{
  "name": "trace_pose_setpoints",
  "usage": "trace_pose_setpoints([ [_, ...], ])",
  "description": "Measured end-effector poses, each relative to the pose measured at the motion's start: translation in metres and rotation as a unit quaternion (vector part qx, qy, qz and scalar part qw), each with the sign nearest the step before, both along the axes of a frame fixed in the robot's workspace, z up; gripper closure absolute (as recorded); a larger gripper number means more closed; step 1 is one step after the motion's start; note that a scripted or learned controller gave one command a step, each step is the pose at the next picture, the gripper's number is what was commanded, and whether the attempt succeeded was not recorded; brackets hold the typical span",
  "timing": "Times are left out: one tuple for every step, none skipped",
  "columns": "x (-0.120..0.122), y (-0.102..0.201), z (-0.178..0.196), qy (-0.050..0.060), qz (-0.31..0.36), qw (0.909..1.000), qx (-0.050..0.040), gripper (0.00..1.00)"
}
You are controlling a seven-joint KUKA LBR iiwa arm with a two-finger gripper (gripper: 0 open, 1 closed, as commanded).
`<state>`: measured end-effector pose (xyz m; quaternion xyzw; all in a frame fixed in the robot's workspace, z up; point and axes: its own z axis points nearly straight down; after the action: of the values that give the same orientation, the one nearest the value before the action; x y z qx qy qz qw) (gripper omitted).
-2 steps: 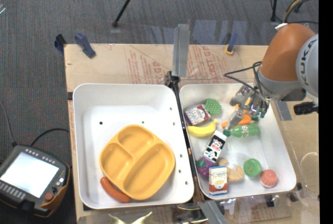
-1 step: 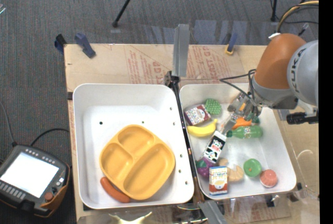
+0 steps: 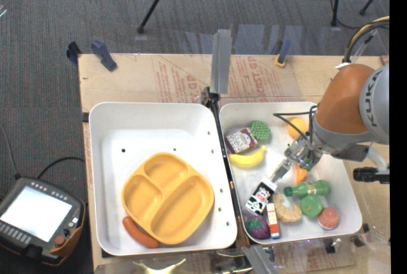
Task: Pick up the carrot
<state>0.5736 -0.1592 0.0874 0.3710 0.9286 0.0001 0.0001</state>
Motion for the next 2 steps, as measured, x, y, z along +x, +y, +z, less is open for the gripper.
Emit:
trace_pose_setpoints([
  [-0.039,-0.018,0.000,0.000,0.032,0.9995,-0.0001,0.00],
  [-0.022,-0.027,0.000,0.002,-0.151,0.9885,0.0048,0.00],
])
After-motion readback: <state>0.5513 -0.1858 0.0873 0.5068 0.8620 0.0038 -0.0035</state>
